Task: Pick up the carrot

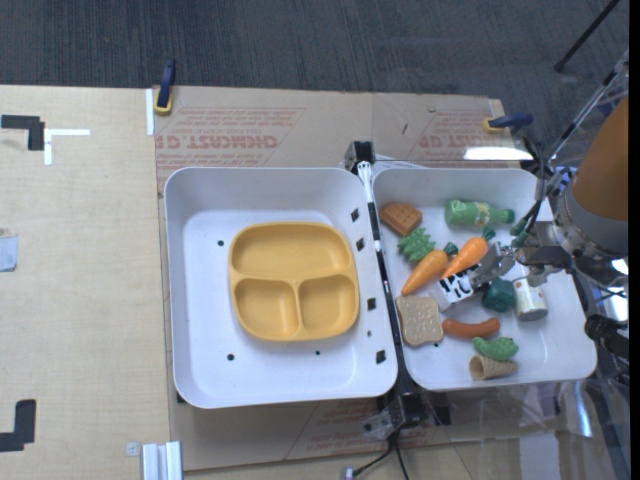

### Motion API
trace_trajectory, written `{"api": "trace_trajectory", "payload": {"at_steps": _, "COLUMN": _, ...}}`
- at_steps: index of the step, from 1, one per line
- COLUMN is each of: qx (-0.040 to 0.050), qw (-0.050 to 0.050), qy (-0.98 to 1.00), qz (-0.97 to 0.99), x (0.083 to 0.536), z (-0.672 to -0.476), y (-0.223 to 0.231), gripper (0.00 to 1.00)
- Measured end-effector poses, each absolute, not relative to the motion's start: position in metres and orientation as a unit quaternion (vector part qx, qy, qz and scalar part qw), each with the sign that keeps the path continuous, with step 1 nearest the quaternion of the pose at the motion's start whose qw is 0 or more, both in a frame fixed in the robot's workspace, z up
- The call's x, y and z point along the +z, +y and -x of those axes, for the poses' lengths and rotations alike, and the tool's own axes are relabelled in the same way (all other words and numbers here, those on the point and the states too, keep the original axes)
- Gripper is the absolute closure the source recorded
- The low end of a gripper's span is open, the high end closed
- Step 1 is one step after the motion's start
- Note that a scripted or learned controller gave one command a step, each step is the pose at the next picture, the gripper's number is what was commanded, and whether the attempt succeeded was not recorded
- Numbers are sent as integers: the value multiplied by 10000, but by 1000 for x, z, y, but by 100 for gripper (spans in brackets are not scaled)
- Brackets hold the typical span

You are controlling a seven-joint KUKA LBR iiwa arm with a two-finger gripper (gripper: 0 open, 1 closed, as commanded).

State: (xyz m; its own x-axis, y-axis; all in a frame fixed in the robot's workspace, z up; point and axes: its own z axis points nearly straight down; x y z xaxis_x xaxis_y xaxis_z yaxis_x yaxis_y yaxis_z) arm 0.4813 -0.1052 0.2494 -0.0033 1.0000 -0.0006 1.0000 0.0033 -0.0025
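The two-finger metal gripper reaches into the right white bin from the right, low over the toys, and its fingertips sit at the upper end of a short orange carrot; whether the fingers are spread or closed on it cannot be told from this angle. That short carrot lies slanted, just beside and partly touching a longer orange carrot with a pointed tip, which runs down-left toward the bin's left wall. Directly under the gripper lie a small black-and-white printed card and a dark green round toy, with a silver and white can on its side just to the right. Above the carrots are a green leafy toy vegetable, a brown waffle-like square and a light green bottle-shaped toy. Below them lie a tan slice of toy bread, a reddish-orange sausage, and near the bin's front edge a green piece atop a beige cone. The left white bin holds a yellow three-compartment plastic plate. Both bins rest on a brown cardboard sheet over a pale wooden bench.
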Motion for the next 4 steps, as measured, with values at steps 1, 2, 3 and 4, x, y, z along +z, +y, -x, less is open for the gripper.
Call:
{"api": "trace_trajectory", "payload": {"at_steps": 1, "qx": 14, "qw": 12, "qy": -6391, "qz": 7691, "x": 136, "z": -536, "y": -101, "gripper": 0}}
{"api": "trace_trajectory", "payload": {"at_steps": 2, "qx": -70, "qw": -118, "qy": -5725, "qz": 8198, "x": 109, "z": -601, "y": -117, "gripper": 0}}
{"api": "trace_trajectory", "payload": {"at_steps": 3, "qx": -67, "qw": -173, "qy": -5725, "qz": 8197, "x": 119, "z": -602, "y": -120, "gripper": 100}}
{"api": "trace_trajectory", "payload": {"at_steps": 4, "qx": -66, "qw": -171, "qy": -5725, "qz": 8197, "x": 119, "z": -602, "y": -120, "gripper": 0}}
